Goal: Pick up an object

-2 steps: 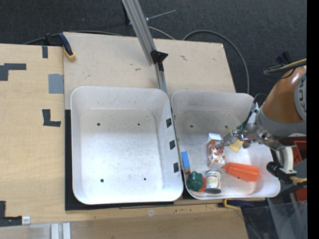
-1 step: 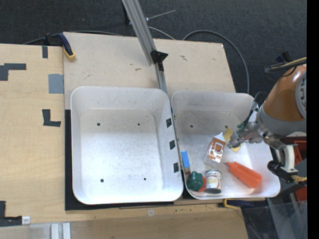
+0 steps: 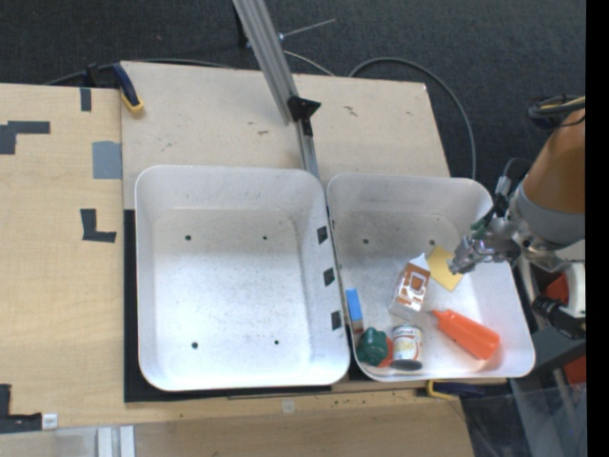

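Observation:
My gripper (image 3: 468, 255) hangs over the right side of the right bin (image 3: 400, 198), reaching in from the right. Its tip is right at the edge of a yellow flat piece (image 3: 442, 268); whether it touches it is unclear. Just left of that lies a small brown and white packet (image 3: 412, 288). An orange carrot-shaped object (image 3: 467, 334) lies near the bin's front right corner. A small can (image 3: 406, 345) and a dark green object (image 3: 374, 347) sit by the front wall. A blue stick (image 3: 354, 307) lies along the left wall.
The left bin (image 3: 228, 184) stands beside the right one. A metal pole (image 3: 271, 50) slants in from the top toward the seam between the bins. A yellow and blue clamp (image 3: 127, 89) sits at the board's back left corner.

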`<state>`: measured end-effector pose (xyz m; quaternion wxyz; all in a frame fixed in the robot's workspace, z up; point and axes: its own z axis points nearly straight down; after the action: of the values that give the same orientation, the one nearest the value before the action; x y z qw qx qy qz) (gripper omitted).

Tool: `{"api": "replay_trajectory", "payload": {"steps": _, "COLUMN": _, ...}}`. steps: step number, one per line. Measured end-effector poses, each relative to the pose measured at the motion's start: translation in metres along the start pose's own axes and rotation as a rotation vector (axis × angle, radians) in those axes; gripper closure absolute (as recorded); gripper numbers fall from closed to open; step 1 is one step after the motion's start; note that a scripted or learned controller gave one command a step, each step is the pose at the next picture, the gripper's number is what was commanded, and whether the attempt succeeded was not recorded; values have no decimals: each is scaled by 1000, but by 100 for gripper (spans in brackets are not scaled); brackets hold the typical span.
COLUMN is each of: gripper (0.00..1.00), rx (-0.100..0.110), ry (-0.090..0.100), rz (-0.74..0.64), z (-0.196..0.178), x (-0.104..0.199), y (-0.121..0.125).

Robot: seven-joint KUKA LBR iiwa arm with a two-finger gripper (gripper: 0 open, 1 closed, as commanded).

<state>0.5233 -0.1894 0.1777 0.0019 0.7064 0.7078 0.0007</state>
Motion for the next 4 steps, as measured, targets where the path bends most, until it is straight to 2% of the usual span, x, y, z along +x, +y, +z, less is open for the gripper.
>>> {"api": "replay_trajectory", "payload": {"steps": 2, "gripper": 100, "rx": -1, "ry": 0, "rz": 0, "z": -93, "x": -4, "y": 4}}
{"api": "replay_trajectory", "payload": {"steps": 3, "gripper": 100, "rx": 6, "ry": 3, "rz": -4, "z": -79, "x": 57, "y": 4}}
{"api": "replay_trajectory", "payload": {"steps": 4, "gripper": 100, "rx": 5, "ry": 3, "rz": -4, "z": -77, "x": 101, "y": 0}}
